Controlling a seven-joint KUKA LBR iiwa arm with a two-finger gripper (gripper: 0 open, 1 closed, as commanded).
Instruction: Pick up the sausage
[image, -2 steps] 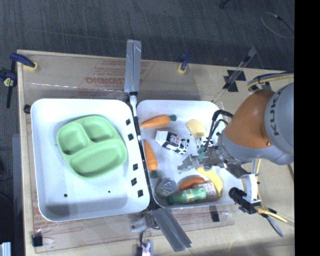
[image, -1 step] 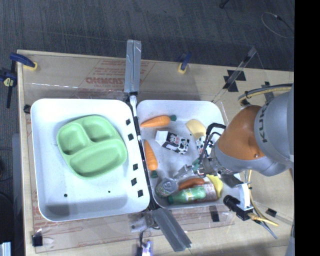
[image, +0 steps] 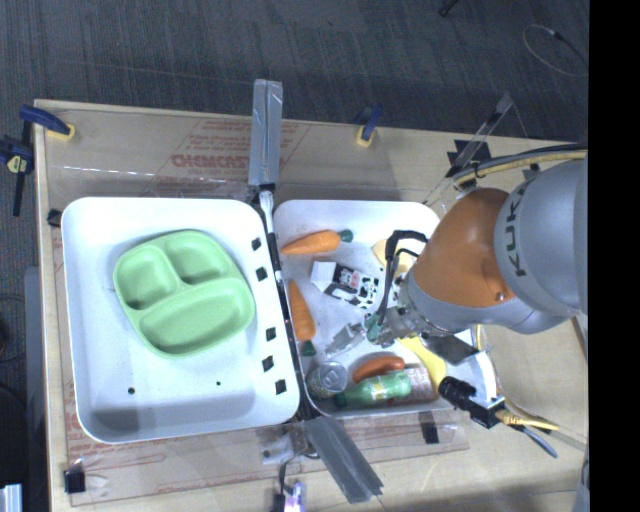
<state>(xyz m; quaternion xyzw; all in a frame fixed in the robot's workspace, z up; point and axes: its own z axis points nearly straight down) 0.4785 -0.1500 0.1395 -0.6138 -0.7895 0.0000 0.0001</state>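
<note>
Sausage (image: 378, 366) lies just below my claw (image: 378, 325), nearly touching, long axis left-right, tilted slightly, resting against the green bottle (image: 385, 390). Whether my claw is wide or narrow, I cannot tell.

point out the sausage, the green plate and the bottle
sausage (image: 377, 365), camera view, middle of its reddish top
green plate (image: 184, 290), camera view, ridge between its compartments
bottle (image: 385, 389), camera view, green label on its side
</note>
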